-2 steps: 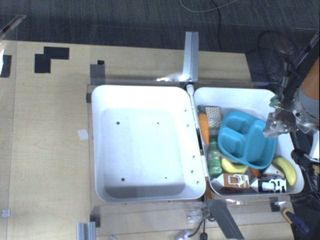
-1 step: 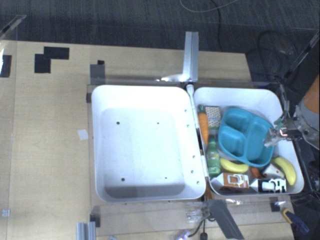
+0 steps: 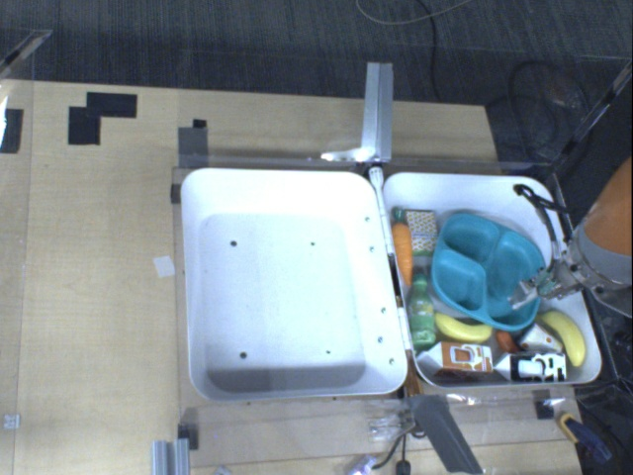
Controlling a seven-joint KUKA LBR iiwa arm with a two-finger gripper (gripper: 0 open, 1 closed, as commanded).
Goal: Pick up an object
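At the near edge of the right bin (image 3: 465, 382) lies a row of small packages, crowded and hard to read: a brown-and-orange packet (image 3: 466, 358) and a black-and-white carton (image 3: 535, 367) toward the near right corner. Just behind them lie two yellow bananas, one (image 3: 463, 328) under the rim of the teal dish and one (image 3: 565, 333) curved against the right wall. A green bottle (image 3: 422, 315) stands along the left wall, with an orange carrot (image 3: 402, 252) beyond it and a chequered packet (image 3: 421, 228) at the far left corner. The teal divided dish (image 3: 487, 268), smooth plastic with rounded compartments, covers the middle of the bin and hides what lies beneath it. The gripper (image 3: 534, 288) sits at the dish's right rim; whether the jaws are open or closed, I cannot tell. The arm (image 3: 605, 236) is cut off at the right edge. The left bin (image 3: 287, 181) is shallow, white and round-cornered. Both rest on the pale wooden table (image 3: 89, 295).
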